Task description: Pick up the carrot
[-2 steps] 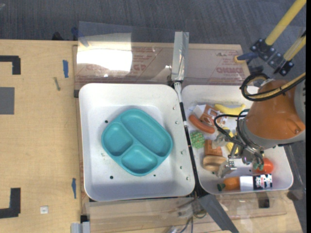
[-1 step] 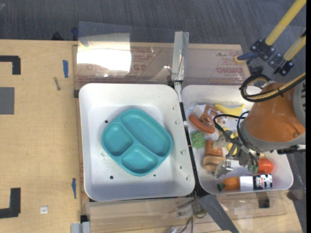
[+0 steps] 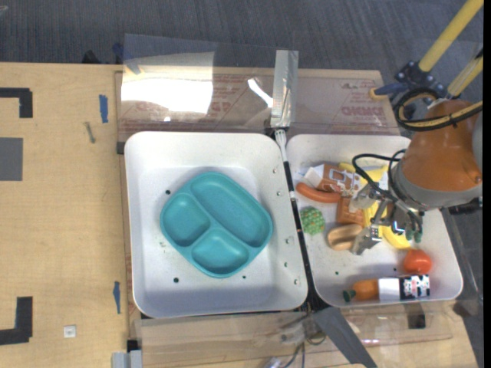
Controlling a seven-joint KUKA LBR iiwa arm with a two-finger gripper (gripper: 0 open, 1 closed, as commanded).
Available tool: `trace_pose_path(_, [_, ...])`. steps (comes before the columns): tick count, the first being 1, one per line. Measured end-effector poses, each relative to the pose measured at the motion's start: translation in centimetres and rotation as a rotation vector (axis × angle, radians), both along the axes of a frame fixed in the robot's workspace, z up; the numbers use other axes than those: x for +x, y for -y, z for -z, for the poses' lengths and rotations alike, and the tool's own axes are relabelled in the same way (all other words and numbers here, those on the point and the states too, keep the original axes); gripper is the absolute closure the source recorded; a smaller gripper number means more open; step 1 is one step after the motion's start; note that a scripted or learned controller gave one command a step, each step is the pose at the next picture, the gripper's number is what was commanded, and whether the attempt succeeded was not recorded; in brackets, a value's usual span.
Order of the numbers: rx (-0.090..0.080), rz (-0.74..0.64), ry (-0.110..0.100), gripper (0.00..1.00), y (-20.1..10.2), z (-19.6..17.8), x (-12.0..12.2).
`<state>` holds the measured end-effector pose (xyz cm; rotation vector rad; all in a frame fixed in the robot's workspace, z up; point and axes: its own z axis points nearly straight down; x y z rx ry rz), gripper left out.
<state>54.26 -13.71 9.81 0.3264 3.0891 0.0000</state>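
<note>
While my jaws [image 3: 368, 234] hang low over the middle of the right bin [image 3: 453, 282], I cannot tell from this slant whether they stand wide or narrow, and I see nothing clearly held in them. Just beside them on the left lies a brown bread roll [image 3: 343, 237], and a yellow piece [image 3: 395, 236], possibly a banana, sits just to their right. Further left is a green broccoli floret [image 3: 312, 220], with a hot dog sausage [image 3: 316, 193] above it. The carrot [image 3: 364, 289] lies near the bin's front wall, well apart from the jaws, beside a black-and-white bottle [image 3: 405, 287]; a tomato [image 3: 416, 262] rests above that. A teal divided plate [image 3: 216, 222] fills the left bin [image 3: 146, 167] on the bench [image 3: 54, 205].
</note>
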Motion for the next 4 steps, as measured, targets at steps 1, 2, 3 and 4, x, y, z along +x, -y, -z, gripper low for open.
trace_pose_path(1, [0.007, 0.297, 0.003, 0.0, -4.1, 0.0, 1.6])
trace_pose_path(2, [0.012, 0.369, 0.001, 0.0, -4.3, 0.0, 1.7])
trace_pose_path(3, [0.027, 0.735, -0.003, 0.0, -4.4, 0.0, 2.4])
trace_pose_path(4, [0.028, 0.832, 0.009, 0.0, -3.8, 0.0, -3.4])
